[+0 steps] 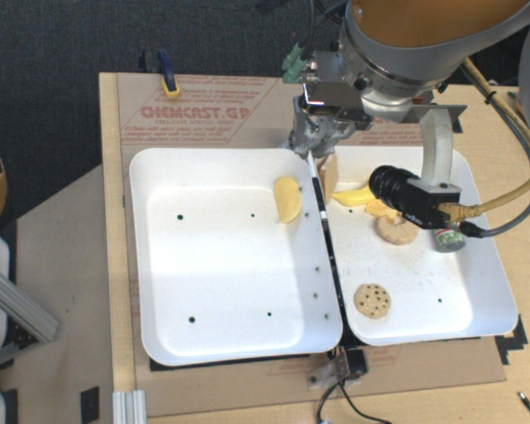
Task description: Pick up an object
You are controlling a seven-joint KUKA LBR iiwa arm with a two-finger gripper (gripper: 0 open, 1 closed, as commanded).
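Note:
My gripper hangs over the back end of the divider between the two bins, with the grey and orange arm above it. A pale yellow oblong piece lies in the left bin near the divider, just below and left of the gripper. In the right bin a tan block stands against the divider right under the gripper. A yellow banana-shaped piece, a tan round piece and a chocolate-chip cookie lie further in.
A black cylindrical fitting with a hose reaches over the right bin from the arm, covering part of the yellow and tan pieces. A small grey-green round thing sits beside it. A blue and yellow clamp holds the cardboard at the back left.

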